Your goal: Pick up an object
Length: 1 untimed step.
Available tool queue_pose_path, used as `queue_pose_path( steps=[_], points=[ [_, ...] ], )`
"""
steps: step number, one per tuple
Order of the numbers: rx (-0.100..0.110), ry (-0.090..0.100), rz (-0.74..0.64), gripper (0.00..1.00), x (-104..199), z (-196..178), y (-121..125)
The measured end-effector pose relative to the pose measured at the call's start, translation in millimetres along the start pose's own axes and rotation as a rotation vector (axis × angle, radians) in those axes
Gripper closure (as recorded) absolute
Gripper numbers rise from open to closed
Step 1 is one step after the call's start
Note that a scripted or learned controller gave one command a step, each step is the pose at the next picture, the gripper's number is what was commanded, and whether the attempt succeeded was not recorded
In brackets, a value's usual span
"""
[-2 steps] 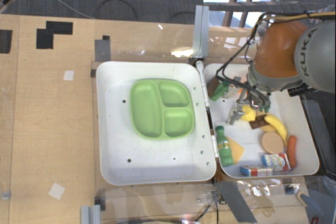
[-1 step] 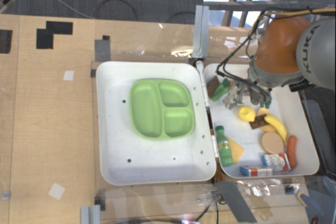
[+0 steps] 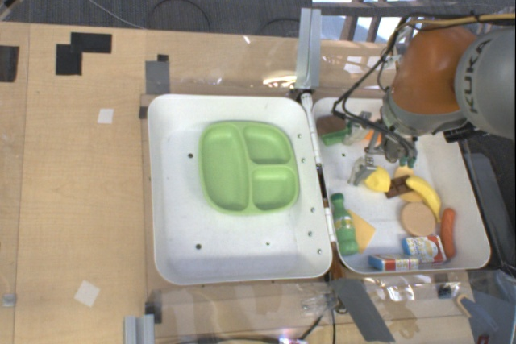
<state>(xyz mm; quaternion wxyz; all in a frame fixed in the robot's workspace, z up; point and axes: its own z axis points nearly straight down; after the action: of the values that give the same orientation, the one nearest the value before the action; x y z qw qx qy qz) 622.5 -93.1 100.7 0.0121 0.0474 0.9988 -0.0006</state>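
My gripper (image 3: 382, 167) hangs low in the right bin (image 3: 476, 250), under the grey arm with its orange band (image 3: 427, 72). It looks open, with one silvery finger (image 3: 360, 172) to the left of a small yellow lemon-like object (image 3: 376, 181) and the other at that object's upper right. The yellow object lies on the bin floor just below the fingertips, and nothing is lifted. A brown bar (image 3: 397, 188) and a banana (image 3: 426, 194) lie right beside it.
Also in the right bin are a green bottle (image 3: 343, 223), a yellow wedge (image 3: 365, 232), a tan disc (image 3: 418, 218), a red sausage (image 3: 447, 226), a blue-and-white box (image 3: 407, 255) and a green item (image 3: 332, 137). The left bin (image 3: 173, 254) holds a green divided plate (image 3: 247, 167).
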Motion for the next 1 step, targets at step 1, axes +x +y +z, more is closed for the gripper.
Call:
queue_pose_path(
  steps=[1],
  points=[
    [0.000, 0.006, -0.004, 0.00, 18.3, 10.7, 3.8]
  ],
)
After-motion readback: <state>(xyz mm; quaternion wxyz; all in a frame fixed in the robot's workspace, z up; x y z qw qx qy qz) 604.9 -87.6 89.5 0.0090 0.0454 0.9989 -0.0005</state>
